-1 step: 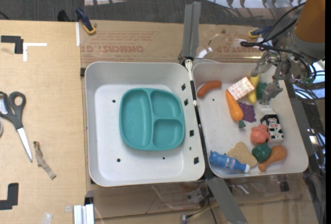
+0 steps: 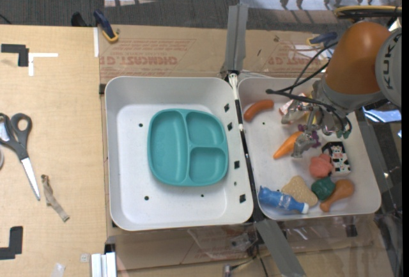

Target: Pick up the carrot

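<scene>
The carrot [image 2: 285, 147] is a small orange piece lying at a slant on the floor of the right bin [image 2: 268, 170], left of centre. My gripper [image 2: 308, 139] hangs low over the bin just right of the carrot's upper end, touching or nearly touching it. The metal gripper body hides that end of the carrot. The grey arm with its orange band [image 2: 356, 58] comes in from the upper right.
An orange-red sausage [image 2: 258, 108] lies above the carrot. Right of and below the gripper are a red lump [image 2: 321, 166], a black-and-white toy [image 2: 339, 159], a green piece [image 2: 324, 188], a drumstick [image 2: 339, 193], a cookie [image 2: 299, 189] and a blue bottle [image 2: 282, 200]. A teal divided plate [image 2: 188, 146] is in the left bin.
</scene>
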Controlling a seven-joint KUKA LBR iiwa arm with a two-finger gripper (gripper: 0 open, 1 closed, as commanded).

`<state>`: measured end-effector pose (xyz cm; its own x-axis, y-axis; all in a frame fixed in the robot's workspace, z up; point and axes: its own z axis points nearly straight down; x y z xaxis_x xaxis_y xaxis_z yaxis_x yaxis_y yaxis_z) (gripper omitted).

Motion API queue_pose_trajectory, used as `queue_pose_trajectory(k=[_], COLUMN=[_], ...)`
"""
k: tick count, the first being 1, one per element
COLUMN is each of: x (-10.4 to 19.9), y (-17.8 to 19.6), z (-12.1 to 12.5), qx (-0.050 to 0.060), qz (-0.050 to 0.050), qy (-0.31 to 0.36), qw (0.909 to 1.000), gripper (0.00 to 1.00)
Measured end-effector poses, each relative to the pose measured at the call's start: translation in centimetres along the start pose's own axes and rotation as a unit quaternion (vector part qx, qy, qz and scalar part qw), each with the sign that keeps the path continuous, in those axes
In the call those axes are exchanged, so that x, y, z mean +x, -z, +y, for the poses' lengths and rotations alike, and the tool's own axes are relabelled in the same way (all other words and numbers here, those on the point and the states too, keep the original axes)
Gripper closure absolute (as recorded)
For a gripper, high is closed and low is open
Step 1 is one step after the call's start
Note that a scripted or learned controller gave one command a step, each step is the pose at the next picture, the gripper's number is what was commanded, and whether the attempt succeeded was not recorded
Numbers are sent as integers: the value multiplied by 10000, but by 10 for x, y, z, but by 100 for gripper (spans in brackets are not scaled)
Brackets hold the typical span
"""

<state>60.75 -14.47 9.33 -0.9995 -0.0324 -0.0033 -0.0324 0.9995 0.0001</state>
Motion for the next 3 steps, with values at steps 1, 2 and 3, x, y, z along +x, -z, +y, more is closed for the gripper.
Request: queue_pose_trajectory(k=[1,2,3], x=[45,22,30], y=[-1,-1,-1], z=[17,43,48], qx=[2,6,-3], qz=[5,-4,5], qy=[594,672,4], qw=[9982,9977,10000], gripper=[0,0,0])
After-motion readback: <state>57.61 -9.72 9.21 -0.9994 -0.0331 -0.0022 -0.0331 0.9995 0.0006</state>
